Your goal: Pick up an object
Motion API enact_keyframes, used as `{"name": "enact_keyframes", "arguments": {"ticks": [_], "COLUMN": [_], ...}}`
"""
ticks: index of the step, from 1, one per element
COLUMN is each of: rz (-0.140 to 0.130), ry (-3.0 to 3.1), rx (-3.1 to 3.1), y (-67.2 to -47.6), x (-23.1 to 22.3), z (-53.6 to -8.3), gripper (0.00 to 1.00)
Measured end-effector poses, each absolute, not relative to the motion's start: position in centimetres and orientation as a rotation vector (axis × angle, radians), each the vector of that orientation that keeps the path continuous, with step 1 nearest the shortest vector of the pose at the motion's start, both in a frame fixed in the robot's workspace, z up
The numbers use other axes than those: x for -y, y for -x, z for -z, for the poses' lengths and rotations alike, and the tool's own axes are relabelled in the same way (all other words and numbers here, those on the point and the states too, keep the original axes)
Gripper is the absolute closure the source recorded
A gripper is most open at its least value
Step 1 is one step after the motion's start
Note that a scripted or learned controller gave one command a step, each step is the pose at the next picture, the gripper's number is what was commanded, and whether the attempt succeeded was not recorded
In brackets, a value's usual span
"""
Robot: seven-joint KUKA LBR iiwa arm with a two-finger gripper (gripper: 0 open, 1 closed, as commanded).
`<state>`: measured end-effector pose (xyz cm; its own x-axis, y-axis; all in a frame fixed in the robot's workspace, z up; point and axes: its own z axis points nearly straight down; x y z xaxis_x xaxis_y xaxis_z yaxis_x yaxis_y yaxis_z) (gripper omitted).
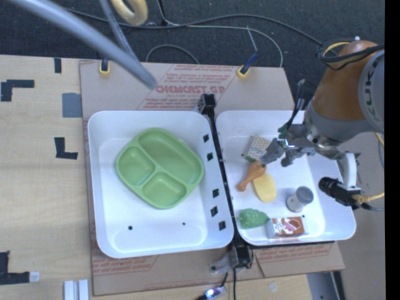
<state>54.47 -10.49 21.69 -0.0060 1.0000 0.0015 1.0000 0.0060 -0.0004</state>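
The gripper [279, 153] hangs over the right bin [334, 230], near its back edge, with two dark fingers set a little apart and nothing between them; the nearest thing, a small speckled block [257, 146], lies just off the fingertips toward the divider. It looks light and stiff, with flat faces, so a pinch across its short sides should serve, though its tilt could let it skid. Just in front of it lie an orange carrot toy [250, 174] and a yellow piece [265, 187], touching each other; both look smooth, hard and rounded, likely slippery, best taken across the narrow waist. A grey can [300, 199] stands near the right wall, a green lump [252, 217] and a red-and-white box [287, 226] sit by the front edge. That makes six items there, one of each. The left bin [103, 230] carries one green tray [160, 167] with three compartments, too broad to pinch except at its rim.
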Motion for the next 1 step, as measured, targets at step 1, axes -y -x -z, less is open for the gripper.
{"name": "enact_keyframes", "arguments": {"ticks": [1], "rz": [-0.002], "ry": [2.212], "rx": [2.226], "y": [-54.15], "x": [5.35], "z": [-21.18], "gripper": [1.0]}}
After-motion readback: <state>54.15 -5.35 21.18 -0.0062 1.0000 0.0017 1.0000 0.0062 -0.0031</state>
